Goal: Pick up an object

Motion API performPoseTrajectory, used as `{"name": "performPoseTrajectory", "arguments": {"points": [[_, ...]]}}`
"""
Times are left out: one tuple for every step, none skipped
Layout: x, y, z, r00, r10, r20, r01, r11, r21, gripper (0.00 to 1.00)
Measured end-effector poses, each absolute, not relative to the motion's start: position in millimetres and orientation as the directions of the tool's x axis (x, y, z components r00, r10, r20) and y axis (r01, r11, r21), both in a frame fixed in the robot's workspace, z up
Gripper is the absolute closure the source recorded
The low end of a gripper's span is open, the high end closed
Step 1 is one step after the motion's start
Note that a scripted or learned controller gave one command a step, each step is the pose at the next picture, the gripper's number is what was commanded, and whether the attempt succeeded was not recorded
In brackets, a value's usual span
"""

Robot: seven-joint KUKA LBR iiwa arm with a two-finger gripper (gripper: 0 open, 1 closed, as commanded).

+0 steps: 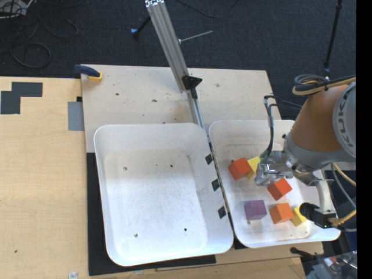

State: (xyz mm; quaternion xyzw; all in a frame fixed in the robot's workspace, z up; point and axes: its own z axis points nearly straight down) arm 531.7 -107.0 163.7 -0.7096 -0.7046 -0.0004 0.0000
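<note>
In the right bin [232,133] lie several blocks: an orange-red block [239,168] with a yellow block [254,165] touching its right side, a red-orange block [281,188], a purple block [254,210], an orange block [282,213] and a yellow piece [299,215] at its right. My gripper [265,175] hangs low over the bin, between the yellow block and the red-orange block. Its metal fingers [261,179] point down and left, and nothing is seen held between them.
The left bin [154,190] lies beside the right one, separated by a rim with black clips [214,183]. An aluminium post [171,45] slants up from behind the bins. The arm's orange band [319,121] overhangs the right bin's far right side.
</note>
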Motion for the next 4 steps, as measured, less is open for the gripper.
{"name": "performPoseTrajectory", "arguments": {"points": [[542.4,-106,218,0.000,1.000,0.000,1.000,0.000,0.003,1.00],[551.3,-109,277,-0.001,1.000,-0.001,1.000,0.001,0.004,1.00],[546.4,-63,258,-0.002,1.000,0.002,1.000,0.002,-0.004,1.00],[542.0,-13,240,-0.003,1.000,0.002,1.000,0.003,-0.005,1.00]]}}
